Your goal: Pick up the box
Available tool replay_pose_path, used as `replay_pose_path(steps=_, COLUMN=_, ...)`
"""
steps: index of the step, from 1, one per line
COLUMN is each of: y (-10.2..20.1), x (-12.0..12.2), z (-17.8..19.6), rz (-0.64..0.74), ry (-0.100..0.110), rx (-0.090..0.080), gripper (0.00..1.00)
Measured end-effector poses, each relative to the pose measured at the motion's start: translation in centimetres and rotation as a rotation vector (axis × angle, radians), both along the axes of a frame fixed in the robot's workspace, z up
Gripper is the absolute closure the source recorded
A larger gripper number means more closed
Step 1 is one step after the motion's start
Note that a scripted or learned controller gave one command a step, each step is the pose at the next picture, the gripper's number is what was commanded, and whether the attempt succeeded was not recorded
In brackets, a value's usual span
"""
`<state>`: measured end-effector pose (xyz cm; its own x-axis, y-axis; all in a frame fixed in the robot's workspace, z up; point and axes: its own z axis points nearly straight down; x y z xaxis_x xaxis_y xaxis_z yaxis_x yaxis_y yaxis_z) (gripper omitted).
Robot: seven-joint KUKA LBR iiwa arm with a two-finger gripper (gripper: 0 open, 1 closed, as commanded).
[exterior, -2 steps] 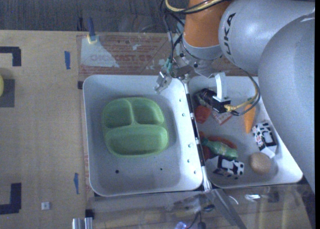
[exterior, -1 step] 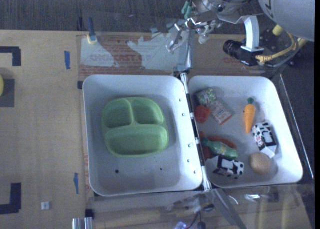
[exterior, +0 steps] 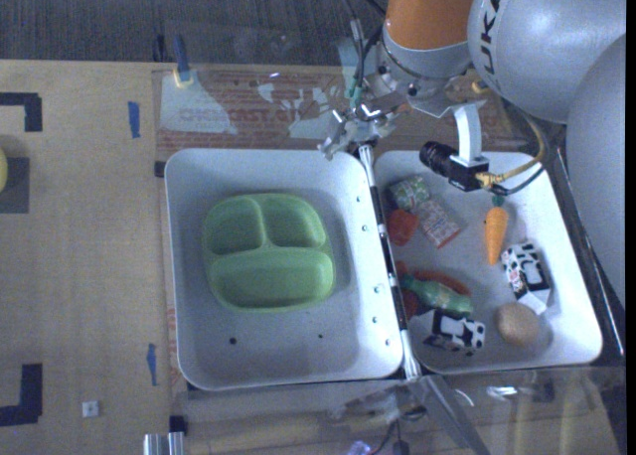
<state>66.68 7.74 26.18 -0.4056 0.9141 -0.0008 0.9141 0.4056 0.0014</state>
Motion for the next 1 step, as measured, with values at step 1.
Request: replay_pose_path(steps=1, y=4.82, x=-0.04, z=-16.26, rz=0.140, ry=0.003, rx=0.002, gripper=0.00)
